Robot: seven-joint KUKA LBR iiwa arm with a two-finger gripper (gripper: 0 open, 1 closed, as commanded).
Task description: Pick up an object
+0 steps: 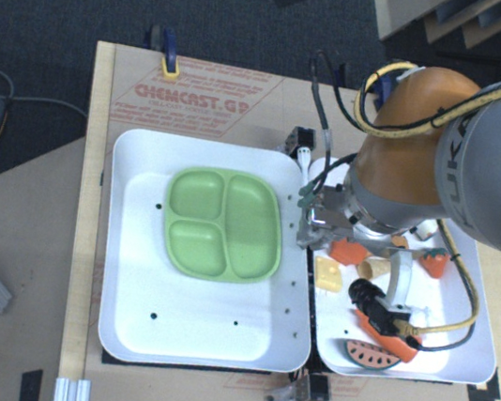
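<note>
The small orange toy piece [348, 252] lies in the shallow right white bin [484, 350], near its inner wall, and the gripper [343, 226] hangs right over its upper edge. You cannot tell from this slant whether the gripper is clenched or released, and you see nothing held in it.

Just below the orange piece sits a pale yellow block [327, 274], close to the wall that the two bins share. A tan chunk [375, 268] lies beside it. Out toward the far side is an orange-red piece [436, 265]. Lower down lies a long red-orange toy [389, 336], and a watermelon-slice toy [366, 354] rests near the bin's front rim.

The grey arm with its orange band [421, 147] covers this bin's upper half, so you have little open floor there.

The shallow left white bin [115, 220] holds a green three-compartment plastic plate [224, 225], set toward its upper right. You have bare white floor in front of the plate and along its left. Both bins sit on a brown board [102, 122].
</note>
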